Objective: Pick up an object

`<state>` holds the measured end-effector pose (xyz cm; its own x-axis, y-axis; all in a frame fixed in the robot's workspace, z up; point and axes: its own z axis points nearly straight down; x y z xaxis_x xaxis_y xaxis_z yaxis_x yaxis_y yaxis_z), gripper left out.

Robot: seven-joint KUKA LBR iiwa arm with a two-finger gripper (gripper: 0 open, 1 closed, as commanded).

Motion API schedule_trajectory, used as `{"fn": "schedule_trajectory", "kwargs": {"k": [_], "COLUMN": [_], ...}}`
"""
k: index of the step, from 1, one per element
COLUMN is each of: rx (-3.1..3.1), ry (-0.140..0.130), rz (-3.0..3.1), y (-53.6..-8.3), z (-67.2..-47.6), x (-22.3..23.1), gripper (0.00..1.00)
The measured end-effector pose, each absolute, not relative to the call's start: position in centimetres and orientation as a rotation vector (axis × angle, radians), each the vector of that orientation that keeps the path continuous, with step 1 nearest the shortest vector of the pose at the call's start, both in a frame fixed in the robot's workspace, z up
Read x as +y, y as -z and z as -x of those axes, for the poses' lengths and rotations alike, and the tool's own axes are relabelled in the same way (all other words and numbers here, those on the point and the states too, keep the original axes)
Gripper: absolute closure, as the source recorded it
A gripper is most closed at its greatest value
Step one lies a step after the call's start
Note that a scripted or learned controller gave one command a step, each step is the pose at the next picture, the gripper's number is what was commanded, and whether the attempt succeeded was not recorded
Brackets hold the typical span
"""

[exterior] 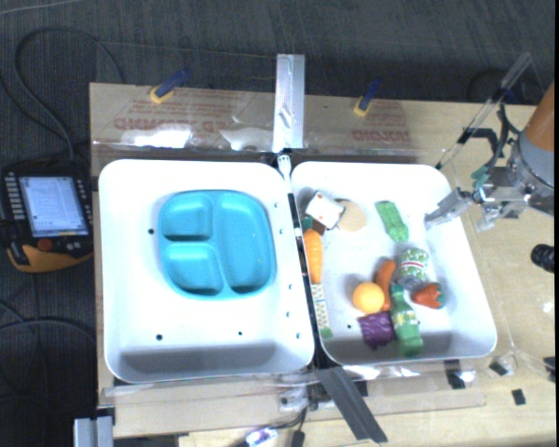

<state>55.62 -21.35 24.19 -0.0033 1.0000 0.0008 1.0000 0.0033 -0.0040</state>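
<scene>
The right bin holds a heap of toy food. A long carrot lies along its left wall, with a white and brown piece and a tan disc behind it. A green packet lies near the middle. Toward the front sit a small can, an orange ball, a red piece, a purple piece and a green bottle. My gripper hangs over the bin's back right corner, away from all the items, with nothing seen in it.
The left bin carries a blue divided plate. A teach pendant lies on the floor at far left. A metal divider stands behind the bins, where they meet. Cables run beside the arm at the right.
</scene>
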Motion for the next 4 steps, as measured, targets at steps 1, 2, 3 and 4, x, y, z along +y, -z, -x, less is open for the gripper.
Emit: {"fn": "schedule_trajectory", "kwargs": {"k": [1,2,3,4], "rx": [-2.345,-2.345,-2.442,-2.153], "ry": [-0.004,-0.004,0.003,0.012], "rz": [2.085,2.085,1.991,2.297], "y": [-16.7,-16.7,-8.9,-8.9], "z": [-55.5,-55.5,-57.3,-58.0], "x": [-18.4,-18.4,-18.6,-19.1], "gripper": [0.0,0.0,0.0,0.0]}}
